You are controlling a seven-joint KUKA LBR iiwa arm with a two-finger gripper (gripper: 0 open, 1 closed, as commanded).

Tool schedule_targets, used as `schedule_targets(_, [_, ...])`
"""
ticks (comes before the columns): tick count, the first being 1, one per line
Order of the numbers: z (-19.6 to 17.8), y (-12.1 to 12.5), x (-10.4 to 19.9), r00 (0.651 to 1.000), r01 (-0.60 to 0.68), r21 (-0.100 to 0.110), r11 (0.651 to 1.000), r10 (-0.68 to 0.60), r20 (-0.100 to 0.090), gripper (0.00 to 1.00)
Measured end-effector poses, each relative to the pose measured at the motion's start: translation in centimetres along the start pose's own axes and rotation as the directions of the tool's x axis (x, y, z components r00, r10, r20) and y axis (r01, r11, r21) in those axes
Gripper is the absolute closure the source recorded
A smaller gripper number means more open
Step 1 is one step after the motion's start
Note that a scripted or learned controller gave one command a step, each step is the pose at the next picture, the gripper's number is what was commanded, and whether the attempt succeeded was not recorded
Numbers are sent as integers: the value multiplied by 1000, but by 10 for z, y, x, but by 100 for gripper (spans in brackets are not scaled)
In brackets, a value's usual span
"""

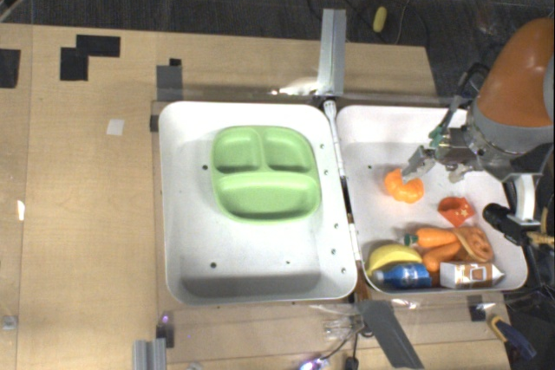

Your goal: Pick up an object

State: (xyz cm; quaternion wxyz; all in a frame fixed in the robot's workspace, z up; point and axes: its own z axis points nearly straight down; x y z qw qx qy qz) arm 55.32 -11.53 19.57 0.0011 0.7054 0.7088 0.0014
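Orange fruit (pixel 404 186) sits beneath the jaws (pixel 418 166) in right bin (pixel 375 124).

The arm reaches in from the right, its orange band high at the edge above the right bin (pixel 364 130) and the grey wrist below it. The gripper (pixel 414 171) hangs over the middle of that bin, angled down and leftward, fingers parted with nothing visible between them.

A green divided plate (pixel 264 172) lies in the left white bin (pixel 186 273) on the wooden bench (pixel 78 212)
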Motion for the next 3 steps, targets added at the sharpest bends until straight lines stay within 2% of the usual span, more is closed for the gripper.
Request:
schedule_targets(1, [100,27,-1,1000,26,-3,1000,-26,1,0])
schedule_targets(2, [89,29,-1,1000,26,-7,1000,-26,0,100])
schedule_targets(3, [2,118,51,996,85,-4,996,-85,1,100])
